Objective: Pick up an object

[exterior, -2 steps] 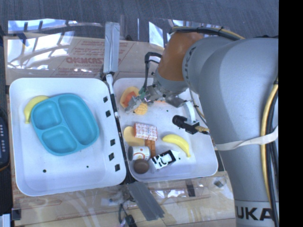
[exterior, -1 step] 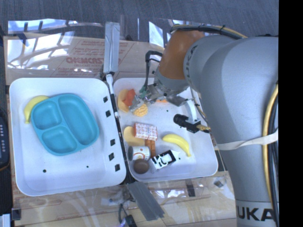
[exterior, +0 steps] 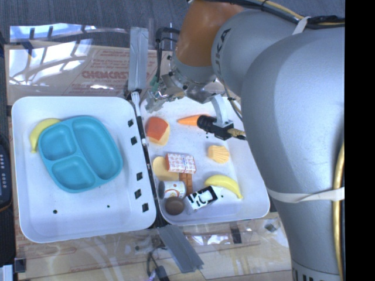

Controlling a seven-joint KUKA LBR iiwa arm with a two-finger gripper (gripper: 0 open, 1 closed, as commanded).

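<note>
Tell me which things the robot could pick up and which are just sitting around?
Could pick up: carrot, yellow banana, red-and-orange ball, patterned box, small can.

Sitting around: blue divided plate, left bin, clear plastic sheet.

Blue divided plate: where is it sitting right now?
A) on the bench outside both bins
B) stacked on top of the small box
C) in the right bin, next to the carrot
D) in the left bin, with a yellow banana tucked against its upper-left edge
D: the blue divided plate lies flat in the left bin, and a yellow banana curves along its upper-left edge.
</note>
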